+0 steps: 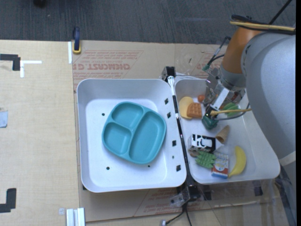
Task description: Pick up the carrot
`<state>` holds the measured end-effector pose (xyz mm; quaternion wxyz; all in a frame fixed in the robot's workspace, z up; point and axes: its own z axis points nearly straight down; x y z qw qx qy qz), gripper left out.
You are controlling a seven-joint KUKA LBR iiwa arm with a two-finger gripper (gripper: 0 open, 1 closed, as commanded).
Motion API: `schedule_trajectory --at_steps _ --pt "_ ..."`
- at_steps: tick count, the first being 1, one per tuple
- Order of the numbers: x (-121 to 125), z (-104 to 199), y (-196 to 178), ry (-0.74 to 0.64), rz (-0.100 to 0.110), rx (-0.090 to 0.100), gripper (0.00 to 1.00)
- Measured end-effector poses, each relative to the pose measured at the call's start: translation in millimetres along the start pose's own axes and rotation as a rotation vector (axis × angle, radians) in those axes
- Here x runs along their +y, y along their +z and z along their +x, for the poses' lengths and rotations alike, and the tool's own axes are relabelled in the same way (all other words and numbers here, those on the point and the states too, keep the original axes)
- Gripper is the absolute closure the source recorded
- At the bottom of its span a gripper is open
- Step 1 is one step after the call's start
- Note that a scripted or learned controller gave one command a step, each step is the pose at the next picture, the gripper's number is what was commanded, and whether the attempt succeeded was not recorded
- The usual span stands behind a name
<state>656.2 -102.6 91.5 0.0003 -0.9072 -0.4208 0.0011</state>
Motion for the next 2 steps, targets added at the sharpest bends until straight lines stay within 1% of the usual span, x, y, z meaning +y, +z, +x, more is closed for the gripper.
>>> schedule_trajectory --at_steps 1,2 --pt "-1.8 -9.6 2.1 0.001 0.026 -0.026 0.00" --pt "-0.3 -6.5 -7.3 -0.002 0.012 -0.016 1.00"
